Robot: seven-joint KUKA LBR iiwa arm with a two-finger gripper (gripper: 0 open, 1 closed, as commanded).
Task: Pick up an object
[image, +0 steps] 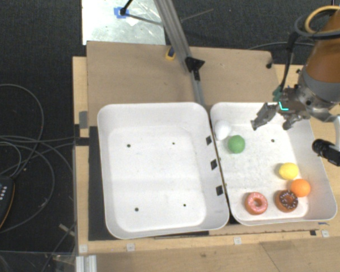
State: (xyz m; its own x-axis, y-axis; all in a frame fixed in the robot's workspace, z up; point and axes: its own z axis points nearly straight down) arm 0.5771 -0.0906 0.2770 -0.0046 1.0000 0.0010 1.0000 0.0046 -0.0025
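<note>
My gripper hangs over the back part of the right bin, fingers spread open with nothing between them. A green ball lies below and to the left of it, touching a white egg-shaped object near the bin's left wall. Toward the front right lie a yellow lemon and an orange fruit. Along the front sit a pink frosted doughnut and a chocolate doughnut.
The left bin stands beside the right one, joined by black clips. A grey pole slants across the bench's back. Cables and a pendant lie on the floor at the left.
</note>
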